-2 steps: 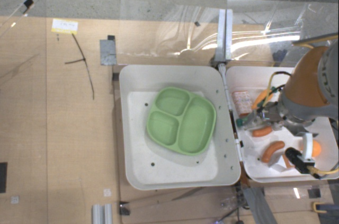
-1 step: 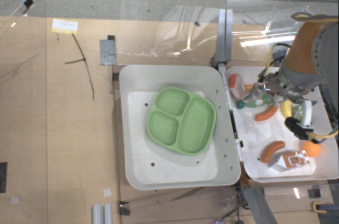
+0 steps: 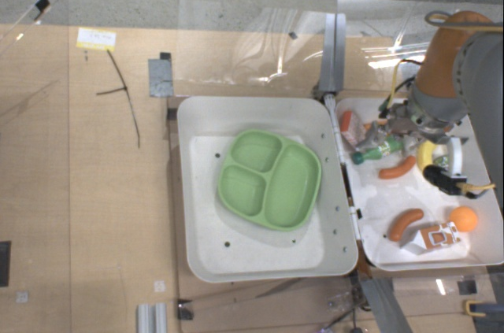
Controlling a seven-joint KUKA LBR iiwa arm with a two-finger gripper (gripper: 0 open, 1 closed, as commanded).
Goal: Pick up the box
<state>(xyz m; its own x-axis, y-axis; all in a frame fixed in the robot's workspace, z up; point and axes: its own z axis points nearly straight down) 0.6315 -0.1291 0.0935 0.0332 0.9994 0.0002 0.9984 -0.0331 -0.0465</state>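
Observation:
The box point(image 3: 438, 236) is a small white and orange carton lying near the front edge of the right bin point(image 3: 370, 245). An orange ball point(image 3: 465, 219) sits just right of it and a brown sausage point(image 3: 405, 223) just left. My gripper point(image 3: 393, 128) hangs over the back part of that bin, above a green bottle point(image 3: 376, 151), well behind the box and apart from it. The grey wrist and the clutter under it hide the fingertips.
The left bin point(image 3: 197, 245) holds a green divided plate point(image 3: 270, 179). In the right bin also lie an orange sausage point(image 3: 396, 168), a yellow banana point(image 3: 425, 153) and a red item point(image 3: 346, 122) by the back left wall.

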